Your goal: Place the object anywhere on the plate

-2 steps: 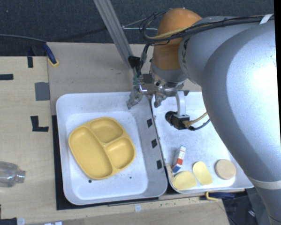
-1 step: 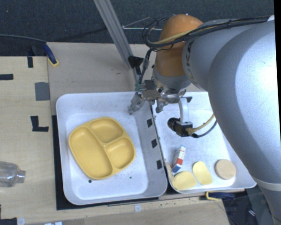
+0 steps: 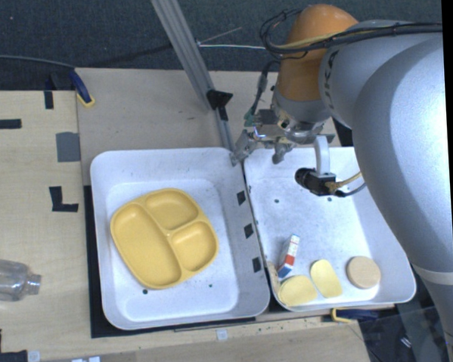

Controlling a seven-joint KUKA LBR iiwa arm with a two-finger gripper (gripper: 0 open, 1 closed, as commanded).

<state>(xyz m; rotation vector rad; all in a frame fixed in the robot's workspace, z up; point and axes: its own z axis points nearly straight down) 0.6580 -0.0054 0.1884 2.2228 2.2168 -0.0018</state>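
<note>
Two white bins sit side by side; the right bin (image 3: 341,208) serves as landmark. The left bin (image 3: 107,220), touching it along the shared wall, holds a yellow plate (image 3: 163,236) with three compartments, lying flat near that bin's middle. Along the right bin's near edge, four items cluster: a small tube (image 3: 289,257) with red and blue ends, tilted, near the near-left corner; just below it a pale yellow piece (image 3: 296,290); beside that a second pale yellow oval piece (image 3: 325,278), the two touching or nearly so; and a round tan disc (image 3: 363,272) to their right, slightly apart. Which of these is the task object cannot be told; all lie in the right bin, none on the plate. The gripper (image 3: 279,145) hangs at the right bin's far-left corner, over the rim where the bins meet; how wide the claw stands cannot be told, and nothing is seen in it. A black fitting with a cable (image 3: 317,181) hangs below the wrist over the bin's far part. The arm's grey bulk (image 3: 405,129) covers the bin's right side. A metal rod (image 3: 190,57) slants down toward the same far corner. A clear bottle (image 3: 10,280) lies on the bench, well left of both bins.
</note>
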